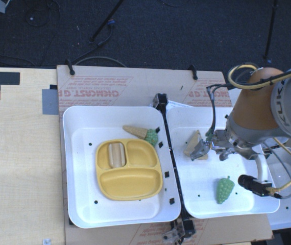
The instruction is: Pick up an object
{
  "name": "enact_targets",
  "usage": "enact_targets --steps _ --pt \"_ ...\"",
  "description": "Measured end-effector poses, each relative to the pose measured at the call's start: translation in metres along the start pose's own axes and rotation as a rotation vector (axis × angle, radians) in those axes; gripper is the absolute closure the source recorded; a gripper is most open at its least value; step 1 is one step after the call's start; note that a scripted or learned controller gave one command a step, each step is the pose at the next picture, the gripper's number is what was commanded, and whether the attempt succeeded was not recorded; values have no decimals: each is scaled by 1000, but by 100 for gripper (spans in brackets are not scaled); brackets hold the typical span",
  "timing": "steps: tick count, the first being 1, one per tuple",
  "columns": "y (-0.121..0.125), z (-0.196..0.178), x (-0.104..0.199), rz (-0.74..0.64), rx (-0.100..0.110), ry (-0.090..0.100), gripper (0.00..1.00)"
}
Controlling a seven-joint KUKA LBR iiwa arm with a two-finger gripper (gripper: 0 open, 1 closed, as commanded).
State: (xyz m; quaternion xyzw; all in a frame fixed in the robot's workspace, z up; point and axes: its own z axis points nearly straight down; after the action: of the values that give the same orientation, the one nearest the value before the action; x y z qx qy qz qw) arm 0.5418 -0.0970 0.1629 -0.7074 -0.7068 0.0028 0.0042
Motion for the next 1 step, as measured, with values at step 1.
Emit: enact_targets --steps 1 --pt "-5 47 -6 0 -1 0 0"
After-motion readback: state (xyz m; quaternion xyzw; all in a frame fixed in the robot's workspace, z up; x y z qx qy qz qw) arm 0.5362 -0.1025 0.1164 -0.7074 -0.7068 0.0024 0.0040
